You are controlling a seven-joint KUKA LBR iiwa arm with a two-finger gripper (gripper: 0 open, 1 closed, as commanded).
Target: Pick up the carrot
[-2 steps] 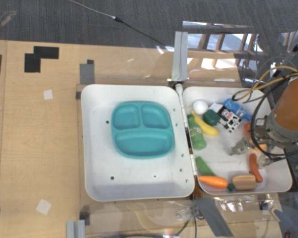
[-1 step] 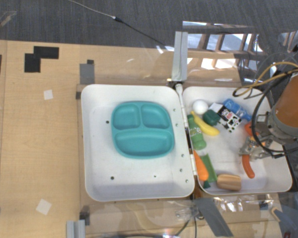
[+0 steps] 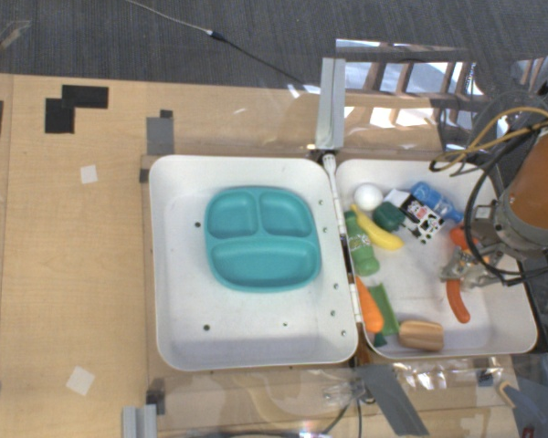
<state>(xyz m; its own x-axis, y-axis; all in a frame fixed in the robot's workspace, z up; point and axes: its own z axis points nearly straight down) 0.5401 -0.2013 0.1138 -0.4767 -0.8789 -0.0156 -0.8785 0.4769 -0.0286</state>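
Note:
The carrot (image 3: 372, 310) is a short orange taper lying in the right bin (image 3: 521, 336), tight against the divider at the bin's front left. A long green vegetable (image 3: 385, 308) lies alongside it on the right. My gripper (image 3: 464, 270) hangs over the right side of the same bin, well to the right of the carrot and apart from it. A red-orange elongated piece (image 3: 458, 303) lies just in front of the gripper. The wrist and cables cover the gripper's tip.
The right bin also holds a white ball (image 3: 368, 194), a yellow banana (image 3: 381, 233), a green bottle (image 3: 363, 252), a blue item (image 3: 436, 201), a black-and-white block (image 3: 423, 221) and a tan bread-like piece (image 3: 422, 335). A teal divided plate (image 3: 261, 238) sits in the left bin (image 3: 178, 336).

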